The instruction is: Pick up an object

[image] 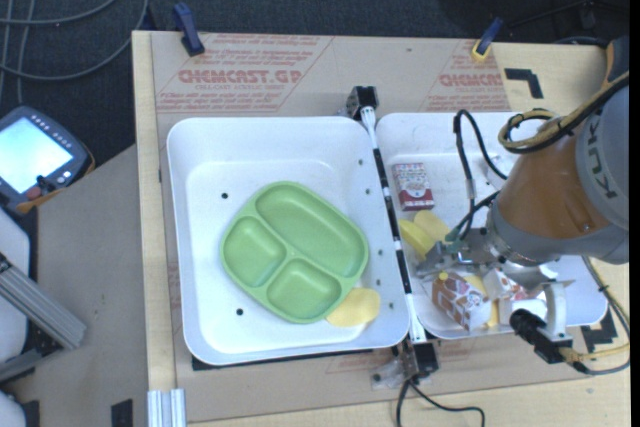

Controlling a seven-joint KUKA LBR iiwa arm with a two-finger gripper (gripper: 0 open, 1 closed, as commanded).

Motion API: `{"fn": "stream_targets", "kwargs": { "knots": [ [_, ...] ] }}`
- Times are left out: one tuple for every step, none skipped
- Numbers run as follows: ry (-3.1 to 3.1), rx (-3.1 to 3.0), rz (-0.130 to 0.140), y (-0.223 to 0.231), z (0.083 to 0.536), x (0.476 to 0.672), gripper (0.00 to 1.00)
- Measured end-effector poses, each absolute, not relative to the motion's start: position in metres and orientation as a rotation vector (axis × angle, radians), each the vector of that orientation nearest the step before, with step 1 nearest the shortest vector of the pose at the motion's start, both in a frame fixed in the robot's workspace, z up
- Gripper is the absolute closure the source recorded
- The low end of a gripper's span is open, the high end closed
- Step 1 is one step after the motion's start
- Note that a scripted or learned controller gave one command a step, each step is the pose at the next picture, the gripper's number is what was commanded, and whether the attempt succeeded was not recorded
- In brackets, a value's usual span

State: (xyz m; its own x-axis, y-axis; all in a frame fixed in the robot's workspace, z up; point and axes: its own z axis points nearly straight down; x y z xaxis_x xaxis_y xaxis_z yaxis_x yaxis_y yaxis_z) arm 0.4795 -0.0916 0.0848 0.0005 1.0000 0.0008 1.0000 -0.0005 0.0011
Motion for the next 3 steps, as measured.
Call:
{"fn": "stream_targets", "kwargs": {
  "knots": [
    [2.219, 2.221, 0.005, -0.091, 0.095, 0.480, 1.00],
    [2.223, 2.220, 0.002, -0.029, 0.191, 0.565, 1.00],
    [2.223, 2.219, 0.001, 0.013, 0.228, 0.549, 1.00]
  ]
}}
